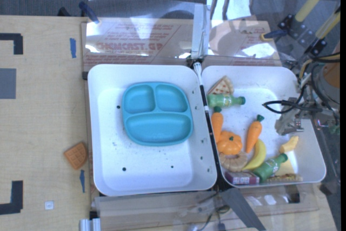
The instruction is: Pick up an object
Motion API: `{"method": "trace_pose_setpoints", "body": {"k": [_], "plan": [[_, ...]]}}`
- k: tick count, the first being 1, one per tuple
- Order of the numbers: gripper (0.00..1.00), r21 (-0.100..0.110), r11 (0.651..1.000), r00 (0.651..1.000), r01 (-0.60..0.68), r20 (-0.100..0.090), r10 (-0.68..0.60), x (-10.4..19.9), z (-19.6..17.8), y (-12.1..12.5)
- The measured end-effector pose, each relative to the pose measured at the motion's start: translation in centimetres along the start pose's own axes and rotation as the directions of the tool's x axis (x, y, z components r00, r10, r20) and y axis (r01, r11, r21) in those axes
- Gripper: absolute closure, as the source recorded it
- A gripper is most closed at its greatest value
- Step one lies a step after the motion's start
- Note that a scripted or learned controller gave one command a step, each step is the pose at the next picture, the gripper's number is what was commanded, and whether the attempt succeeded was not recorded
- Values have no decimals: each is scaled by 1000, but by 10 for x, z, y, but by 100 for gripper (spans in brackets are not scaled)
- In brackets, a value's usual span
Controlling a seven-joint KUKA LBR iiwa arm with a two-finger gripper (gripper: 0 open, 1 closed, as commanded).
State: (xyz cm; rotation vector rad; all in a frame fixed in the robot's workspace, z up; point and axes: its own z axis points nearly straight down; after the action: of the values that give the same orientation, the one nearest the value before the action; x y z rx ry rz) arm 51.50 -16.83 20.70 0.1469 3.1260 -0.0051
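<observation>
White right bin (270, 76): claw (288, 126) near right rim, grip state unclear, beside carrot (253, 134).

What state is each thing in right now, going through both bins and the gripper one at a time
Blue divided plate: flat in the left bin, compartments bare.
Carrot: lying tilted in the right bin.
Banana: lying beside the carrot.
Green bottle: on its side.
Gripper: over the right bin's right side, nothing visibly held.

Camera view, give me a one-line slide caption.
Hand over right bin of toy food; blue divided plate in left bin.
</observation>
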Motion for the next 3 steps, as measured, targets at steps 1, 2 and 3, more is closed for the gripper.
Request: {"method": "trace_pose_setpoints", "body": {"k": [1,2,3], "plan": [[0,-2,1000,1000,2,-5,-2,1,2,1],[0,-1,999,999,42,3,-42,-10,117,29],[100,2,999,999,43,18,-43,-14,104,30]]}}
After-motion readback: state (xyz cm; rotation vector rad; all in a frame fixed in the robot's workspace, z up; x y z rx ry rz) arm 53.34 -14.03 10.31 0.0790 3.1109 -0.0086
